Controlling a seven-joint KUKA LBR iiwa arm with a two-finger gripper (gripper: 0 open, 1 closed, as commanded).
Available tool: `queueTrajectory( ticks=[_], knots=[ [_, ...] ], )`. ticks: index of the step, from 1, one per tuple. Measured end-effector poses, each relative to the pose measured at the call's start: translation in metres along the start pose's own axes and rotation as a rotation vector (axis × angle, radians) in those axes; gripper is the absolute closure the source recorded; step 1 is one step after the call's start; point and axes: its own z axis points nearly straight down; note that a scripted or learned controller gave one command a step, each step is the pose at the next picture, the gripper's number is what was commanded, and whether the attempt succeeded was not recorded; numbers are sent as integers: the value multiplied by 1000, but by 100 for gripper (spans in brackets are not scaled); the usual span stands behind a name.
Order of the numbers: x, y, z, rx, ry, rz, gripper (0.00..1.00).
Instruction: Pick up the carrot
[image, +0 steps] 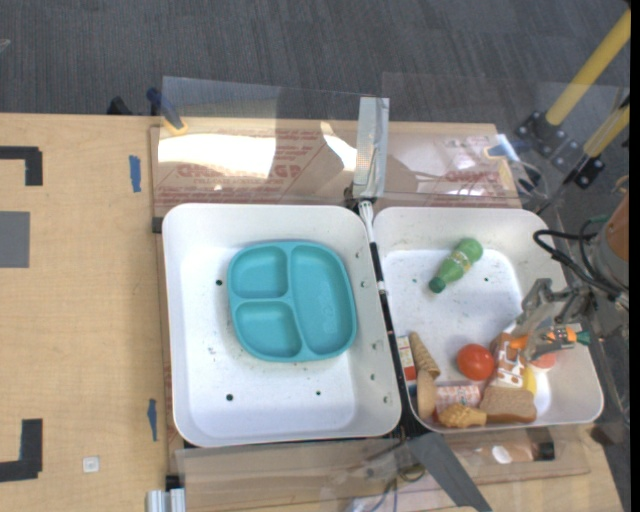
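The carrot (513, 348) is a small orange piece low on the right side of the right bin (497, 232), just right of a red tomato (476, 361). My gripper (541, 318) hangs right over it, reaching in from the right edge, and its grey metal parts cover part of the carrot. More orange shows at the gripper's right side (567, 336). Whether the carrot is actually gripped cannot be made out from this view.
The right bin also holds a green bottle (456, 264), an ice cream cone (424, 354), a bread slice (509, 403) and several small food pieces along its front wall. A teal divided plate (293, 300) lies in the left bin (190, 330). Black cables (560, 243) run past the right rim.
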Motion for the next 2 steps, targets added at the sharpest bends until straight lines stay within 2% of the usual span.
queueTrajectory(
  ticks=[1,2],
  knots=[
    [-21,56,19,-1,3,-272,100],
    [-6,83,11,0,1,-443,100]
  ],
)
